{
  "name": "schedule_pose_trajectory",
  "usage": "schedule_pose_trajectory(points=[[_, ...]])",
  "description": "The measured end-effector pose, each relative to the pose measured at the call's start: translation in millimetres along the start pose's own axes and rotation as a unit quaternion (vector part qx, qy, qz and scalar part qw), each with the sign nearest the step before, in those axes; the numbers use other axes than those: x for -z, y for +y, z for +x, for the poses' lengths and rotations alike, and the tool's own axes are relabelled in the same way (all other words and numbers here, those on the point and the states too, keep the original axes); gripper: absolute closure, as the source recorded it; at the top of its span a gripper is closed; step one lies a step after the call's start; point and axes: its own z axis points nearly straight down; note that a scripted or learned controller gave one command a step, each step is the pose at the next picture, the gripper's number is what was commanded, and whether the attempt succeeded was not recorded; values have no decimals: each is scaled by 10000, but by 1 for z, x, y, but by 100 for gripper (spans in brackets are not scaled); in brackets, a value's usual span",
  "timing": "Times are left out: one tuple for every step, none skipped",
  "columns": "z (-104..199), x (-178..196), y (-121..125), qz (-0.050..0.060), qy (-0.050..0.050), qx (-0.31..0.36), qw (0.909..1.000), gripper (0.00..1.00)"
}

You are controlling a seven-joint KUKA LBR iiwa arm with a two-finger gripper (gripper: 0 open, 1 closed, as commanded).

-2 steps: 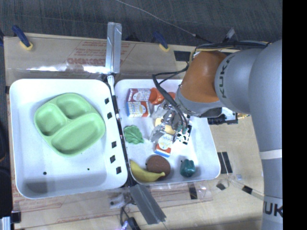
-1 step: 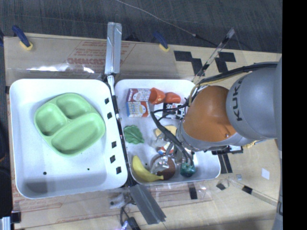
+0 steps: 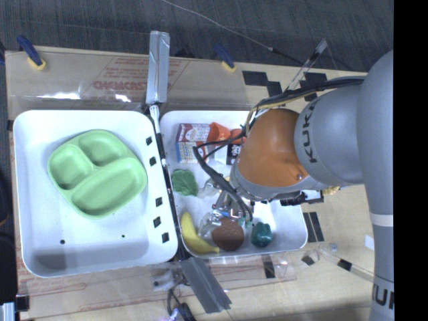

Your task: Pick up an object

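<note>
My gripper [image 3: 224, 214] reaches down into the front of the right bin [image 3: 291, 236], under the orange wrist band. It hangs right over a brown round object [image 3: 229, 236]. A yellow banana [image 3: 192, 235] lies just left of that, along the bin's front left corner. A dark green pepper-like piece [image 3: 261, 233] sits to the right. A leafy green item [image 3: 185, 182] lies at the left wall. A small carton [image 3: 192, 136] and an orange-red packet [image 3: 219, 133] rest at the back, partly hidden by the arm.
The left bin [image 3: 40, 246] holds a light green divided plate [image 3: 97, 172]. A metal divider strip [image 3: 158, 69] runs between the bins. Blue clamps [image 3: 31, 51] pin the cardboard at the back. The grey arm covers the right bin's right side.
</note>
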Motion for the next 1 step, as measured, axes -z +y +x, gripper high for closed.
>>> schedule_pose_trajectory(points=[[-47, -2, 11, -26, 41, 52, 10000, 0]])
